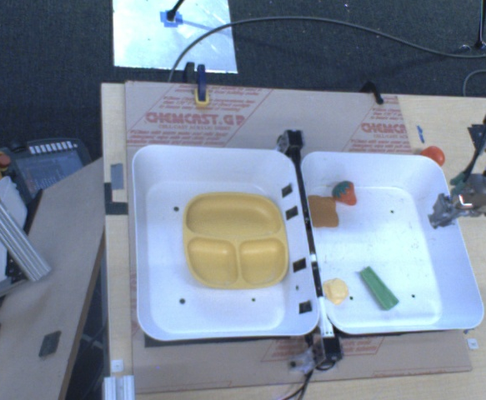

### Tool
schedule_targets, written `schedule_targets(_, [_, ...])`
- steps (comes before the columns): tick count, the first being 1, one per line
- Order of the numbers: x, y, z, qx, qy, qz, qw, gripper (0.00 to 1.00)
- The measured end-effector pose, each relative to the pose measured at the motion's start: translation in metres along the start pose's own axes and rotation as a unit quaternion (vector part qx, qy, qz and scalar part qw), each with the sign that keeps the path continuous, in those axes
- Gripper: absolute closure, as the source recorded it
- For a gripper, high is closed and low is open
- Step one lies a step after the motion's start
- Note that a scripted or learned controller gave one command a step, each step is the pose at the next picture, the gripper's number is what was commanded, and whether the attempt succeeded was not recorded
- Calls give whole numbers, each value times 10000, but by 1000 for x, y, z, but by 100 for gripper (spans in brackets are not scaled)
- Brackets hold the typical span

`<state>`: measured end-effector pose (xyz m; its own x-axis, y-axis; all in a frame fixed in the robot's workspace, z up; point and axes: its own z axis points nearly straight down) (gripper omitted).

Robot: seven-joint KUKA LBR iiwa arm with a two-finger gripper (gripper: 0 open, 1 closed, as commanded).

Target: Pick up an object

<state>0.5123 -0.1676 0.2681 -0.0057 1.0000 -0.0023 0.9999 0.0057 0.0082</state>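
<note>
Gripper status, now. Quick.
Gripper: at the right rim of the right bin, nothing seen in it; open or closed cannot be told.

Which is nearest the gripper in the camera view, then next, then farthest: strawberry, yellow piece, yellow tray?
1. Strawberry, right bin, upper left; nearest the gripper.
2. Yellow piece, right bin, lower left corner.
3. Yellow tray, left bin.

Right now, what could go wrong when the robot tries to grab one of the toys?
The gripper sits at the right bin's rim, far from the toys, so it may bump the wall going in. The orange block touches the strawberry, so both might get nudged. The yellow piece hugs the bin's left wall, leaving fingers little room.
</note>
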Motion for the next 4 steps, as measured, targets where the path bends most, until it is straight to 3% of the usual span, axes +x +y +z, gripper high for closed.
schedule_targets(1, [0,2,-31,13,3,2,10000,100])
schedule_targets(3, [107,31,-16,32,14,-15,10000,100])
schedule_targets(4, [164,58,-6,29,21,-25,10000,100])
